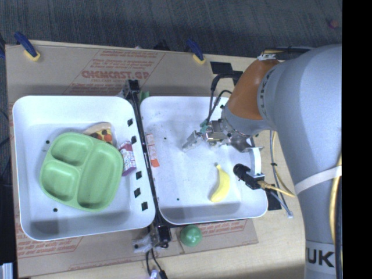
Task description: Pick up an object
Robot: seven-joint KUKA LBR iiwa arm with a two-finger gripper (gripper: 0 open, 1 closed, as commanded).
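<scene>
A yellow banana (221, 184) lies in the right bin (174, 208), near its front right corner. My gripper (193, 140) hangs over the middle of that bin, pointing left, up and to the left of the banana and apart from it. I see nothing held in it. A green divided plate (81, 170) fills much of the left bin (35, 225). A toy pizza slice (102, 132) peeks out behind the plate, and a small purple-and-white packet (128, 157) rests at the plate's right edge.
A thin white-and-orange strip (151, 150) lies along the right bin's left wall. A green ball (190, 235) sits on the bench in front of the bins. Blue clamps (28, 46) (196, 50) grip the cardboard at the back. My grey arm (302, 132) covers the right side.
</scene>
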